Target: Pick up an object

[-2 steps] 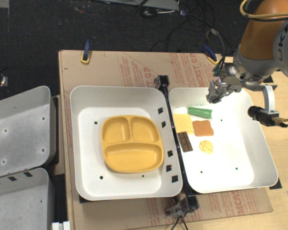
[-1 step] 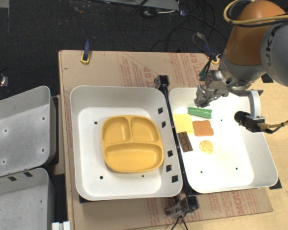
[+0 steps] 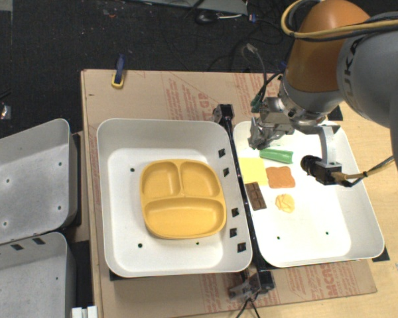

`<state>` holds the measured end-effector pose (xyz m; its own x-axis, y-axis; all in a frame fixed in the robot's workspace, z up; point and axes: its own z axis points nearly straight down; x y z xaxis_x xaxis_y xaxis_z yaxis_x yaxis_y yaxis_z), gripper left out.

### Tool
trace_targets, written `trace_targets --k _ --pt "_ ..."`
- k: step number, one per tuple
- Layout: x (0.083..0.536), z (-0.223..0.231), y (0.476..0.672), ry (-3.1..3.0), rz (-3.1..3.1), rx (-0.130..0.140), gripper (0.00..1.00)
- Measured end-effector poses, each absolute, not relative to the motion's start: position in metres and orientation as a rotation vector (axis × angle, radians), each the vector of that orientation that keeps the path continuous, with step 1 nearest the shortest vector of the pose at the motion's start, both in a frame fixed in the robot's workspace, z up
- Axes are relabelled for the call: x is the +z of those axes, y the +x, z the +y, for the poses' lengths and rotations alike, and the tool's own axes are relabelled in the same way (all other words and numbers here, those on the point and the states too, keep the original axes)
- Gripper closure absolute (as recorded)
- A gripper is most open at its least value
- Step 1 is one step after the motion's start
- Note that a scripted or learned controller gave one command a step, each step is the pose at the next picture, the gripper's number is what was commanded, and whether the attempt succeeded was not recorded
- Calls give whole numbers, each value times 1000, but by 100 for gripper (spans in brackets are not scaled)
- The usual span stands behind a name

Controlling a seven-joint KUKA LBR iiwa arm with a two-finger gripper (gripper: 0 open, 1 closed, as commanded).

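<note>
**Claw low over the right bin, above a cluster of small items**

The claw (image 3: pixel 264 138) hangs at the near-left corner region of the right bin (image 3: pixel 331 240), at the top of that bin in the picture, and whether it is wide or narrow cannot be told from this slanted view; nothing is seen between its tips.

Counted, the right bin holds five small things. Just below and to the right of the claw lies one green cylinder-like piece (image 3: pixel 276 155), smooth and bright, its long axis running nearly left to right with the right end dipping slightly toward the viewer. Directly under the claw sits one flat pale-yellow square (image 3: pixel 251 170). Below the green piece is one orange-brown, toast-like slab (image 3: pixel 280 177), roughly square. Further below that is one small yellow lump (image 3: pixel 285 203). Left of the lump, against the bin's left wall, is one dark brown bar (image 3: pixel 255 195), its long axis running up and down the picture.

A black fitting on a cable (image 3: pixel 318 169) hangs to the right of the claw, over the bin.

Well to the left of the claw, the left bin (image 3: pixel 119 244) holds one yellow divided tray (image 3: pixel 183 199) with three compartments.
</note>
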<state>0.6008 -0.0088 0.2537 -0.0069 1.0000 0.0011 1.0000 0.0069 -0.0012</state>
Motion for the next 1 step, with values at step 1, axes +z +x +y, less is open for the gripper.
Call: trace_targets --k 1 --pt "257 46 588 -2212 -2228 1 100"
